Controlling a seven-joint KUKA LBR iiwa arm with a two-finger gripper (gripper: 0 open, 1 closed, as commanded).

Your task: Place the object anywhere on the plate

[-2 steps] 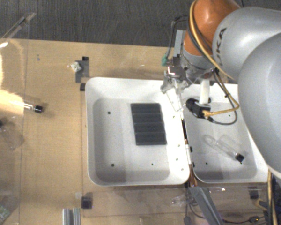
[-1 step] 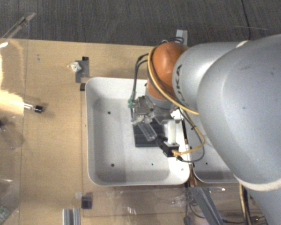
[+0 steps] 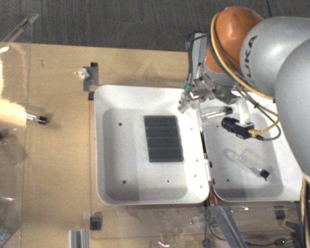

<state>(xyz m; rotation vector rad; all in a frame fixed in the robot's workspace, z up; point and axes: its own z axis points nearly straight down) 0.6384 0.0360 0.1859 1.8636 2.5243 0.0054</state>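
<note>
**benchwatcher:** So where's everything sitting? The dark ribbed plate (image 3: 163, 138) lies flat in the left bin (image 3: 108, 154), a bit toward 1 o'clock of that bin's middle, long side running 12 to 6.

**kuka_fan:** Yep, and nothing is resting on it. The object looks like the clear tube with a black cap (image 3: 248, 163), lying on the floor of the right bin (image 3: 248, 192), slanted so the cap end points to about 4 o'clock. It's well apart from the plate, with the wall where the two bins meet between them.

**benchwatcher:** And the arm (image 3: 284, 61)?

**kuka_fan:** Big grey thing coming in from 3 o'clock, orange band up at around 1 o'clock of the picture. The pincer (image 3: 192, 98) hangs over the top rim right where the two bins meet, at roughly 11 o'clock from the tube. Its fingers are a blur of metal and glare (honestly just a smear), so how wide it stands can't be told, and nothing can be made out between them either.

**benchwatcher:** There's a small black part with a yellow cable (image 3: 237, 127) just under the wrist, over the right bin at 12 o'clock of the tube.

**kuka_fan:** Right. Off on the wooden surface (image 3: 57, 180), a little capped vial (image 3: 37, 119) lies at 9 o'clock of the left bin, and a black bracket (image 3: 91, 79) sits by that bin's 11 o'clock corner.
</note>
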